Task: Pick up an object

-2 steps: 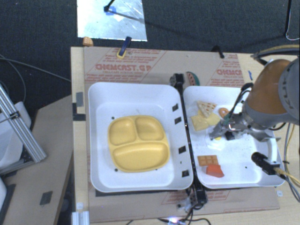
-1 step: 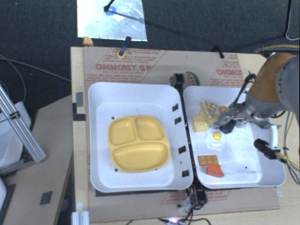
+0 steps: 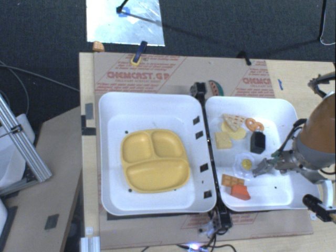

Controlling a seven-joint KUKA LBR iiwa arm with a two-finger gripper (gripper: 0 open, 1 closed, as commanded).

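The tool [image 3: 261, 167] hangs low in the right bin [image 3: 286, 109] beside a clear cup [image 3: 245, 164]; whether it is spread I cannot tell. The yellow tray [image 3: 155, 159] fills the left bin [image 3: 113, 140].

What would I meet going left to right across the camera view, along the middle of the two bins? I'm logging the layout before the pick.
Left bin wall → yellow divided plate → black divider between the bins → yellow cheese pieces → black block → gripper → orange band on the arm.
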